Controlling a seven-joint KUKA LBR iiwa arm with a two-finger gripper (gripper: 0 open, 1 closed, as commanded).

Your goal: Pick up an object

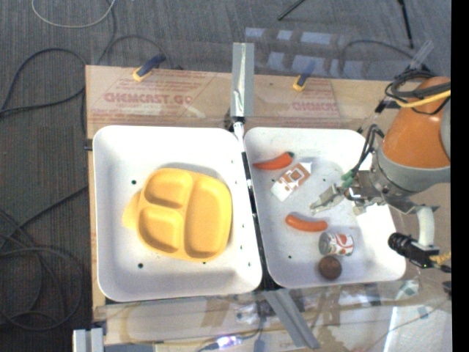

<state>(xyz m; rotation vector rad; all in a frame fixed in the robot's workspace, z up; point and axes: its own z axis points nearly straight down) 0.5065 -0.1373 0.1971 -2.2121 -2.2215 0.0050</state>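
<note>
Gripper [327, 199] hangs in the right bin [381, 270], fingers look spread and pinching nothing, tips pointing left between the small carton [291, 181] and the lower sausage [306, 223]. Main risk, my read: things sit close together here, so closing could catch the carton edge and sausage both, or just nudge one aside and come up with nothing. The sausage is round and slim, likely to roll out of the fingers. The can [337, 244] lies on its side just beside the brown ball [330, 268]; either could roll if bumped. Right bin also holds an orange carrot-like piece [272, 161] near the top left corner. Left bin [110, 270] holds a yellow divided tray [185, 213], well apart from the arm.
</note>
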